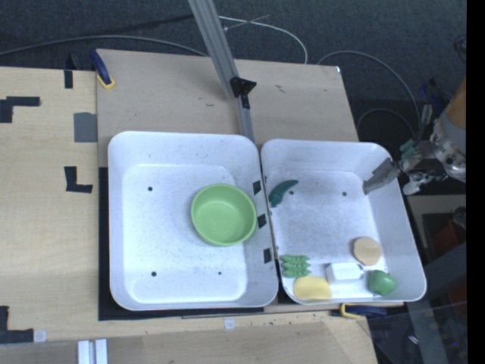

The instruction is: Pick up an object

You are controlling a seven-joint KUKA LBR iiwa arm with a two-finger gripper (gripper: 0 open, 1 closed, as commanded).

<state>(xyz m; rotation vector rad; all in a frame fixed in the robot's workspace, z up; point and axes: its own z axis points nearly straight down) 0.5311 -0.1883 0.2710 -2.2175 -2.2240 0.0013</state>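
Gripper [379, 179] at right bin [394, 203] edge, jaws' state can't tell; green bowl [223, 214] in left bin [136, 203].

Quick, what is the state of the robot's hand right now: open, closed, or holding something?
Hand: it cannot be told whether open or closed; it sits over the upper right rim of the right shallow white bin, with nothing visible in it.

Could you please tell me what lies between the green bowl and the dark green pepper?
In the camera view, the two bins' touching rims lie between the green bowl and the dark green pepper, with bare white floor either side.
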